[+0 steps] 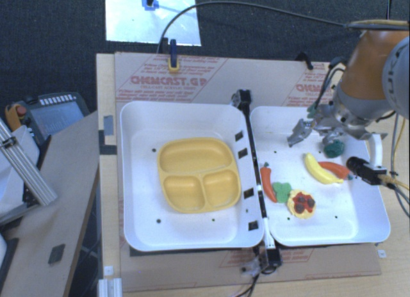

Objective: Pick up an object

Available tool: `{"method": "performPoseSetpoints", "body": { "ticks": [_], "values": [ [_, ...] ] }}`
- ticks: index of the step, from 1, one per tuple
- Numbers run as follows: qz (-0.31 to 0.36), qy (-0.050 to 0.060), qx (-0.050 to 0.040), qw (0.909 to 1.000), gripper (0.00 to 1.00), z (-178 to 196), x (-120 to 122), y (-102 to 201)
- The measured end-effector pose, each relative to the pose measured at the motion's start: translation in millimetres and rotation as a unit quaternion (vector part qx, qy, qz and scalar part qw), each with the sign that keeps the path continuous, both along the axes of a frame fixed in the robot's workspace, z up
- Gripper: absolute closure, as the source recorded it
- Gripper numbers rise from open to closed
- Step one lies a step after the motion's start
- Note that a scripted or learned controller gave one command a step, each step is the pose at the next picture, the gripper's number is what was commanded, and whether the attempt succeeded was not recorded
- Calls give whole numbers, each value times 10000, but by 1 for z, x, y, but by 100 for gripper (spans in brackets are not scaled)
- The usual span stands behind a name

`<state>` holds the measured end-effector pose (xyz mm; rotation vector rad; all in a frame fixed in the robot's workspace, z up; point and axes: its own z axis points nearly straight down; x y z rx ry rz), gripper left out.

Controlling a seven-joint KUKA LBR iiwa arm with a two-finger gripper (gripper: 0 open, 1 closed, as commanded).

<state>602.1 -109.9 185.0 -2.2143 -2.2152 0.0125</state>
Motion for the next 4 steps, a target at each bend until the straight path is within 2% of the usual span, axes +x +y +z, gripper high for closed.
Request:
{"method": "performPoseSetpoints", "body": {
  "ticks": [1,2,3,4],
  "values": [
    [11,-68,-8,10000,0,8,3,0],
    [4,-60,-6,10000,0,-38,11,-4],
    [1,-58,-4,10000,0,-80,8,-2],
    [1,-64,-5,10000,0,-101,8,-1]
  ]
}}
